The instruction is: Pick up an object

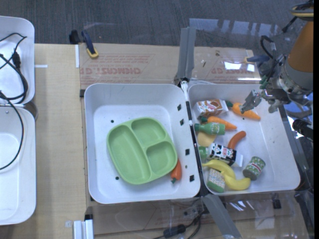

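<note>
Grey carpet lay beyond the wooden table (55,133), which bore two white bins side by side; the left bin (97,148) held a green tray (142,151) with three compartments, and a carrot (176,170) lay just beside the tray's right edge. The right bin (284,153) held a heap of toy food: a snack packet (209,107), a green bottle (211,129), a second carrot (222,121), a chilli (236,138), a cow-print carton (223,154), a banana (230,176) and a green can (254,168). The gripper (251,102) hung over the bin's far right part, just above a third carrot (247,114); whether the fingers were open or closed could not be told.
</note>
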